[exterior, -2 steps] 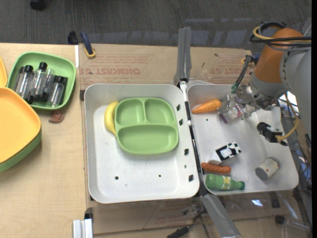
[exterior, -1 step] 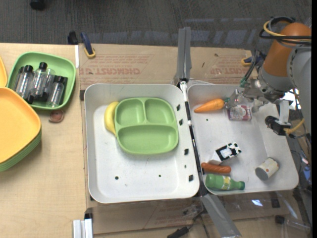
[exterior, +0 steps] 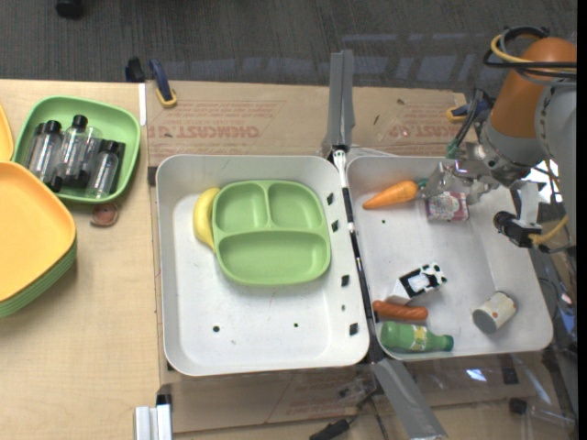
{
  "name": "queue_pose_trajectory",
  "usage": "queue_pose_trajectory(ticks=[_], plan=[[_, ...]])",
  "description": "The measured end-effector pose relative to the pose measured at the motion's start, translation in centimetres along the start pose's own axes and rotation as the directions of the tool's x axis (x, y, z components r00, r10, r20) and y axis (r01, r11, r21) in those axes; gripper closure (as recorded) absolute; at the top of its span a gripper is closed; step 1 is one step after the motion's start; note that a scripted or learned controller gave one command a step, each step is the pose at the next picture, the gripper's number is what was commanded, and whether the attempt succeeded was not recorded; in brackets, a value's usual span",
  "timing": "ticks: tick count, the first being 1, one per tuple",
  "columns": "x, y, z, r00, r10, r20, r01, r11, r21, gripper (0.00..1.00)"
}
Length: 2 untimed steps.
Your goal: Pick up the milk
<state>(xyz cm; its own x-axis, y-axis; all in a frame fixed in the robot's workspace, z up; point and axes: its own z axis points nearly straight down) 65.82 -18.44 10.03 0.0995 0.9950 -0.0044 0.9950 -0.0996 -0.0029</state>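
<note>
One small milk carton (exterior: 424, 280), likely light and crushable, is lying mid-right, best gripped across its flat sides; pincer (exterior: 449, 193) hovering upper right, opening unclear.

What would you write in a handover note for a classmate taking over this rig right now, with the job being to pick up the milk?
Claw: down at the far end of the right bin, next to the leafy end of the carrot. It is not on the milk.
Milk: the small black-and-white carton lying in the middle of the right bin, just above the sausage and green bottle, well apart from the claw.
Done: nothing; the milk rests on the bin floor.
Left: bring the claw over the milk, lower, grasp and lift.
</note>
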Motion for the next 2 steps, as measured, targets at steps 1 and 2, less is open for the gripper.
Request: queue_pose_trajectory(ticks=[1,2], plan=[[-0.4,-1.6,-3.5,0.995,-0.104,-0.003,0.104,0.995,-0.002,1.00],[-0.3,0.1,-3.3,0.989,-0.149,-0.001,0.149,0.989,-0.004,1.00]])
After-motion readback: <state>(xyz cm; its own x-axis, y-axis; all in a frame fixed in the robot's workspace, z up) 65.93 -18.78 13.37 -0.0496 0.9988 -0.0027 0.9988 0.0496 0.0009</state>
